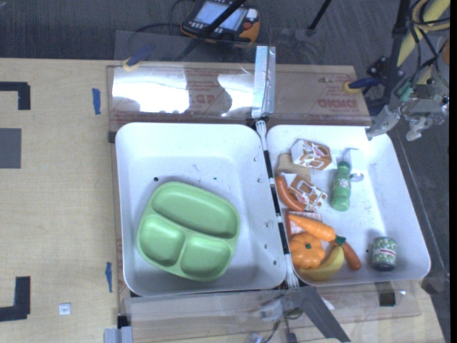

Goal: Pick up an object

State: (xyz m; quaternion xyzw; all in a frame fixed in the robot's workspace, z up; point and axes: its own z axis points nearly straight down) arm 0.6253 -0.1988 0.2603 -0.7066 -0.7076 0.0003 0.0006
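The right bin (400, 184) holds several toy foods. Two small orange-and-white cartons (311, 155) lie near its back, with a hot dog (288, 191) beside them. A green bottle (340, 187) lies in the middle and a green-labelled can (383, 252) stands at the front right. A carrot (311, 226), a small orange pumpkin (308, 251) and a banana (325, 266) crowd the front left. My gripper (389, 120) hovers over the bin's back right corner, above and apart from all the objects.
The left bin (143, 148) holds a green divided plate (187, 229). A metal divider (263, 84) and clear panels stand behind the bins. A handheld pendant (218, 20) lies beyond the bench, and cables and stands rise at the back right.
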